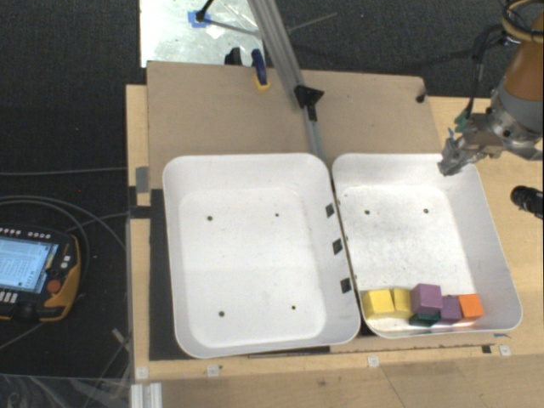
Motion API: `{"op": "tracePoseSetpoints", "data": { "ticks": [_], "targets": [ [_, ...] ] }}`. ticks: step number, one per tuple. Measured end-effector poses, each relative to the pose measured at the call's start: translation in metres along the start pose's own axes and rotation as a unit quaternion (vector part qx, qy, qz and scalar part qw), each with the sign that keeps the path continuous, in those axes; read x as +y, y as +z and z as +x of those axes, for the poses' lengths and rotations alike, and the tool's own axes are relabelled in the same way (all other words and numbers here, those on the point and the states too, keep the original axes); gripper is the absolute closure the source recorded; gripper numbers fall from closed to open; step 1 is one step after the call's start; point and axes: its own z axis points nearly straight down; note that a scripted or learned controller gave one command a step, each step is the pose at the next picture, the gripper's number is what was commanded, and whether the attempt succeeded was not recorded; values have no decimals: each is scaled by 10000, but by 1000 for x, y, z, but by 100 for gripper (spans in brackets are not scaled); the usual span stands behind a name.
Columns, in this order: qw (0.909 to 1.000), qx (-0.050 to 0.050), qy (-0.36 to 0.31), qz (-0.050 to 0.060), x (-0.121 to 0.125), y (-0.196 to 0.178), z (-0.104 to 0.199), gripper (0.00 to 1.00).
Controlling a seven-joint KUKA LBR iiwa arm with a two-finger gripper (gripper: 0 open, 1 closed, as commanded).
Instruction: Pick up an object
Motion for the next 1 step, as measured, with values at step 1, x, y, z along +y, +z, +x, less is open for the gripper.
{"op": "tracePoseSetpoints", "data": {
  "ticks": [1],
  "targets": [
    [10000,34,43,70,-86,44,48,100]
  ]
}}
